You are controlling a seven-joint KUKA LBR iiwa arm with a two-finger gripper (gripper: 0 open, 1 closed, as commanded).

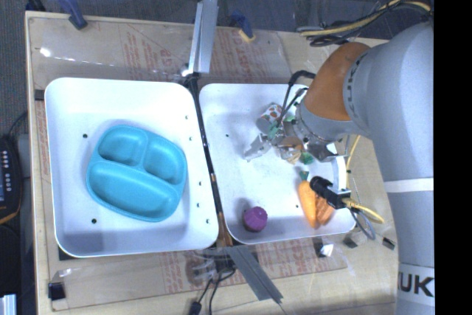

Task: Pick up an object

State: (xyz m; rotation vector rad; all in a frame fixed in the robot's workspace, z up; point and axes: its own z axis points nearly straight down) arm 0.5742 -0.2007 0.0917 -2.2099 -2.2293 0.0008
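In the right bin (228, 158), my gripper (262, 133) hovers over the upper middle of the floor, its fingers pointing left. They stand open with nothing between them. An orange carrot (308, 204) lies near the bin's lower right corner, below the wrist. A purple ball (255, 218) rests by the front wall, left of the carrot. A small orange and green item (295, 153) peeks out from under the wrist, mostly hidden.
The left bin (66, 158) holds a blue divided plate (137, 172) in its middle. A dark ridge runs between the two bins. The arm's grey body covers the right bin's right edge.
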